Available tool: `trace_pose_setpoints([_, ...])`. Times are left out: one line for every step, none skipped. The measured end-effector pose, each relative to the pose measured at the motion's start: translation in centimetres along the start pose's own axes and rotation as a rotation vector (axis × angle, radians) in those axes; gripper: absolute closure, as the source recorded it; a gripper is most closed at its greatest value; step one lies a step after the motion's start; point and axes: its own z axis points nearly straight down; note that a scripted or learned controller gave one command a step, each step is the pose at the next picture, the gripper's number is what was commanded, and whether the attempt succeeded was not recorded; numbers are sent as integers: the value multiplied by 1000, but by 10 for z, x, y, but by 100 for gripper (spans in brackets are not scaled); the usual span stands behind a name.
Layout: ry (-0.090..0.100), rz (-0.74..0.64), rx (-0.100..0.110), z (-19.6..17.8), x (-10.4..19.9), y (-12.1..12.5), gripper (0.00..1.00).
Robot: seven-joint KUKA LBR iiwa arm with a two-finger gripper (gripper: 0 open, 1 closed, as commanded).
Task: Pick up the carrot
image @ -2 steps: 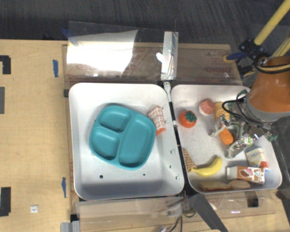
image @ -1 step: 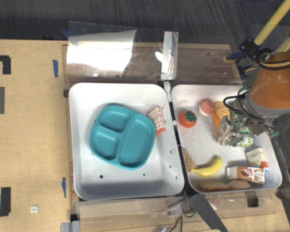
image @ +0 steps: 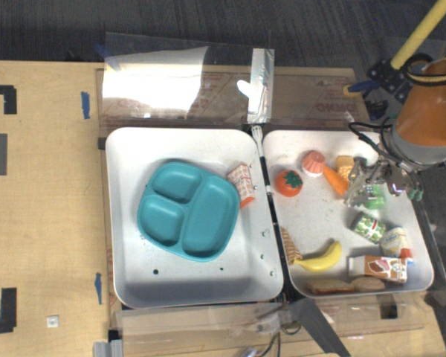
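Observation:
The carrot (image: pixel 334 180) is a short orange stick lying at a slant in the upper middle of the right bin (image: pixel 312 214). My gripper (image: pixel 363 187) hangs low over the bin, right beside the carrot's right-hand lower end. Its metal parts blend with the items beneath it, and I see nothing held in it. The grey arm with its orange band (image: pixel 424 117) comes in from the upper right.
Around the carrot lie a red tomato (image: pixel 288 184), a pink round fruit (image: pixel 312 162) and a tan piece (image: pixel 346 166). Lower down are a green can (image: pixel 368 227), a banana (image: pixel 320 259) and a juice carton (image: pixel 379 268). The left bin holds a teal divided plate (image: pixel 187 209) and a small can (image: pixel 241 184).

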Motion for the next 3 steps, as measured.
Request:
trace_pose_setpoints([1, 0, 0, 0, 0, 0, 0])
trace_pose_setpoints([7, 68, 0, 20, -51, 10, 0])
trace_pose_setpoints([13, -91, 4, 23, -55, 84, 0])
